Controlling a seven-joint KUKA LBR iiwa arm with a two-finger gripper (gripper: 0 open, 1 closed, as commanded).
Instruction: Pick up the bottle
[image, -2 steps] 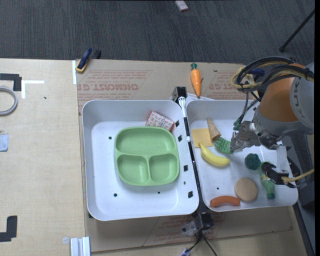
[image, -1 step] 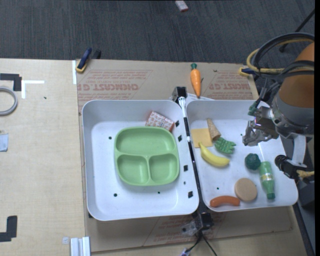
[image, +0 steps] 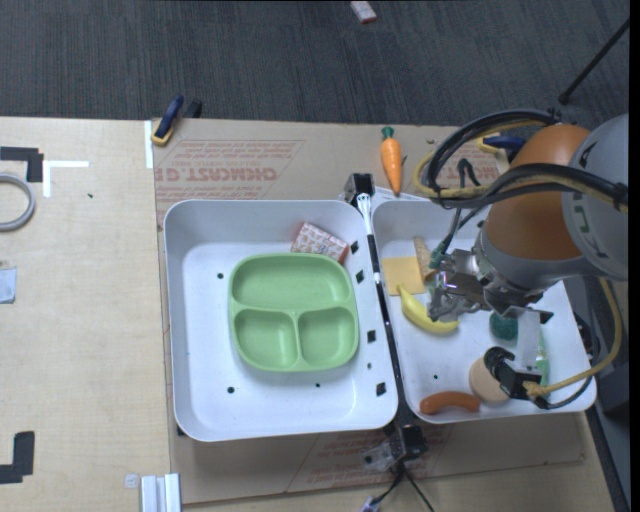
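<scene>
A green bottle (image: 506, 325) lies in the right bin (image: 440, 385), mostly hidden under the arm's wrist; a paler green part shows near the bin's right wall. My gripper (image: 443, 290) hangs low over the middle of the right bin, just left of the bottle and right above a yellow banana (image: 425, 315). Nothing can be seen held in it.
The right bin also holds a yellow cheese slice (image: 402, 271), a brown sausage (image: 450, 403) and a round beige piece (image: 487, 381). The left bin (image: 195, 380) bears a green divided plate (image: 294, 311) and a red patterned packet (image: 319, 240). A toy carrot (image: 390, 158) lies behind the bins.
</scene>
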